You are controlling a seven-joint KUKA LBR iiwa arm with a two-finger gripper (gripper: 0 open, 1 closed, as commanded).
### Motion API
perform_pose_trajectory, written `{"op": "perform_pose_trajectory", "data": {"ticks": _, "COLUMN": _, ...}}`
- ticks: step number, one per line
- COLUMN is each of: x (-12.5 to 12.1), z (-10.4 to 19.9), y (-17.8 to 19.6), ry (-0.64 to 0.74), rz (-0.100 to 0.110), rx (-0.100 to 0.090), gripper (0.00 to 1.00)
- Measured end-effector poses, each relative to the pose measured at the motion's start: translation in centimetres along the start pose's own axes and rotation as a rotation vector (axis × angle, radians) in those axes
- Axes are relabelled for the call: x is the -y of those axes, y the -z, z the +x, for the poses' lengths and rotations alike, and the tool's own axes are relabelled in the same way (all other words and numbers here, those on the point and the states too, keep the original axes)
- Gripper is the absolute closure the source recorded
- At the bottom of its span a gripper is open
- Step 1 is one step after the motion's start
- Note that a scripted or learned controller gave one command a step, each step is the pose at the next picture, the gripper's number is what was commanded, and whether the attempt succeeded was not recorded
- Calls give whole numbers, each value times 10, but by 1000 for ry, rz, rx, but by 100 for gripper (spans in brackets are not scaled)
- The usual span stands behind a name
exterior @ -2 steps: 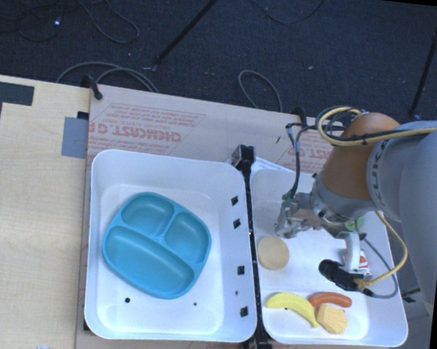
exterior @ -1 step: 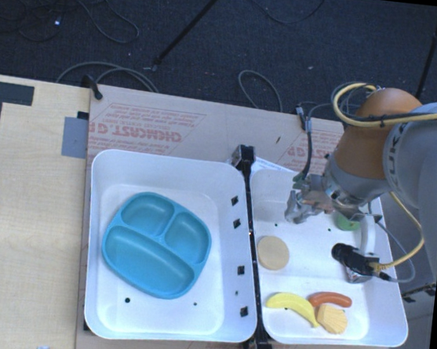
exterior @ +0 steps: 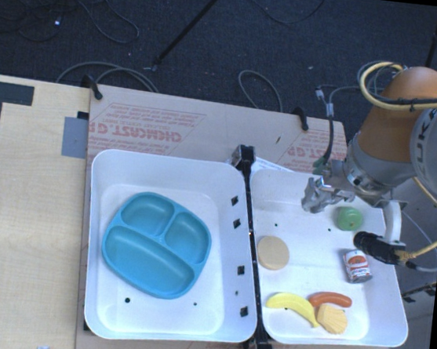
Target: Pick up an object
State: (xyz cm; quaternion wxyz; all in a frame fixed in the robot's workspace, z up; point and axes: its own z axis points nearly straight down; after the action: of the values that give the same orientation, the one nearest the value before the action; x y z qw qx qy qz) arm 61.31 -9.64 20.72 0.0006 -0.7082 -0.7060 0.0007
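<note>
Ball: green, it lies in the right bin near the far right corner, and I take it as the closest candidate to pick.
Gripper: it hangs low over the far part of the right bin, just beside the ball on its left side; I see nothing between the fingers.
Jaws: from this slanted view I cannot tell how far they are open.
Step in hand: I judge it is the approach to a grasp. To do it well, I would centre the fingers over the ball and close slowly, because a round thing may roll away.
Other things: can by the right wall, disc near the divider, banana, sausage and a yellow piece at the near edge.
Left bin: it carries a blue tray.
In the way: the far wall is close to the ball.
</note>
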Motion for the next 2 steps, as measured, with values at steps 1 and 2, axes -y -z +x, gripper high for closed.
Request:
{"op": "perform_pose_trajectory", "data": {"ticks": 1, "x": 0, "z": 0, "y": -1, "ry": 2, "rz": 5, "rx": -1, "gripper": 100}}
{"op": "perform_pose_trajectory", "data": {"ticks": 2, "x": 20, "z": 44, "y": 8, "ry": 7, "rz": 7, "rx": -3, "gripper": 100}}
